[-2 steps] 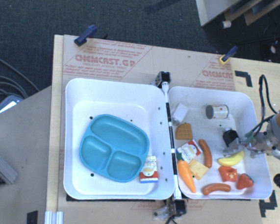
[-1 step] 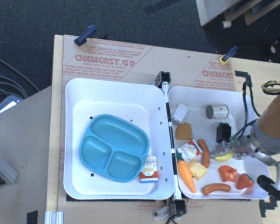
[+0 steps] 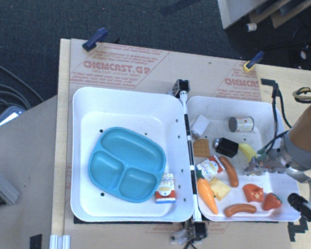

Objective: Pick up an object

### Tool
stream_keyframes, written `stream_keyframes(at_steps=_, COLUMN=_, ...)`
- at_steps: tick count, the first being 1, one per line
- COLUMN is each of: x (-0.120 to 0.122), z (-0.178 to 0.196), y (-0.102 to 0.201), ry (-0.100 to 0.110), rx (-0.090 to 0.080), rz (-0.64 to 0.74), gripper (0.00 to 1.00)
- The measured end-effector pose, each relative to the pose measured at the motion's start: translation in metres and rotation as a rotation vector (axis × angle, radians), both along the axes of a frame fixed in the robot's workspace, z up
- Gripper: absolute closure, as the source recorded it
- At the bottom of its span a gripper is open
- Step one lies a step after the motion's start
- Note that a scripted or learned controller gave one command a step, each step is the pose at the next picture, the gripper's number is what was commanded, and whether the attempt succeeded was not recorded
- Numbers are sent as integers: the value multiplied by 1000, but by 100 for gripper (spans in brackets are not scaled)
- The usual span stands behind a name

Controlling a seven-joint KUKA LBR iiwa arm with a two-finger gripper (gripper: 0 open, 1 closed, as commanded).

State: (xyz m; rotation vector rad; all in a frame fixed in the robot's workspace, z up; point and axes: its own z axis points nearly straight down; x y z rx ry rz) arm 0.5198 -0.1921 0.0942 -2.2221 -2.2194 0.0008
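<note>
Gripper [image 3: 256, 168] hangs low in the right bin [image 3: 255, 108], fingers too blurred to judge, perhaps beside the sausage [image 3: 229, 171] at nine o'clock. Carrot [image 3: 206, 194] nearby. At twelve o'clock, the cardboard [image 3: 123, 63] reads "CHEMCAST GP".

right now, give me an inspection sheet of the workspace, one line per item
surface: cardboard-covered bench bearing two white bins side by side, left bin and right bin
job's things: right bin holds a carrot, two sausages, a tomato piece, a strawberry, a cheese wedge, a cracker, a silver can, a black cylinder and a white block
clutter: blue divided plate and a small carton in the left bin
hand: hand low over the right bin's right side; finger state unclear
cables: grey cables on the floor at left; black cable by the arm
surroundings: dark carpet; blue clamp and yellow clamp on the bench's far edge
</note>
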Motion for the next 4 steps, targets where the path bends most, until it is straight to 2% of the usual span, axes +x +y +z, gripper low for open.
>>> stream_keyframes(at_steps=1, x=-20, z=30, y=72, ry=2, rx=2, rz=3, gripper=100)
stream_keyframes(at_steps=2, x=-40, z=149, y=125, ry=-1, rx=0, rz=3, gripper=100)
stream_keyframes(at_steps=3, x=-41, z=149, y=124, ry=0, rx=0, rz=2, gripper=0)
stream_keyframes(at_steps=4, x=-42, z=19, y=72, ry=2, rx=0, rz=0, gripper=0)
